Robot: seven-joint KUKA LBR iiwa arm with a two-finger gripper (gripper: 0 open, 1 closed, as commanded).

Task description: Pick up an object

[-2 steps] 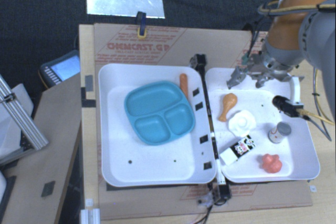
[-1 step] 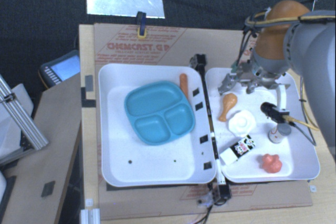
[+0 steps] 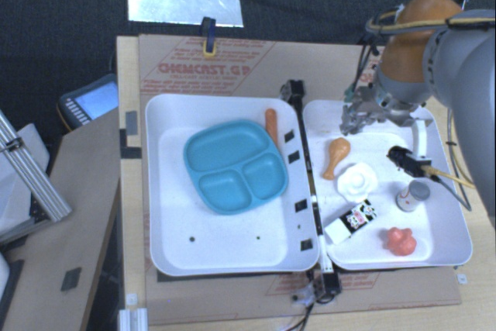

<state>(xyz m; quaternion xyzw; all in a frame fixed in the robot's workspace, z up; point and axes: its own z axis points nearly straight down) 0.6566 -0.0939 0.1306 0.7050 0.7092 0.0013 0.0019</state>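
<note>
On the counter (image 3: 130, 198), the right bin (image 3: 442, 236) holds the likeliest target, a tan drumstick (image 3: 336, 157) lying toward the bin's far left corner. The pincer (image 3: 355, 120) hangs just above it in the view, and I cannot tell whether it is released or clenched. A sound grasp would descend squarely over the drumstick's thick end, clear of the white egg piece (image 3: 356, 182) beside it.

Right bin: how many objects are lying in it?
5: drumstick at upper left, fried egg just below it, black-and-white carton at lower left, red toy at lower right, grey cup at mid-right. The arm may hide more.
</note>
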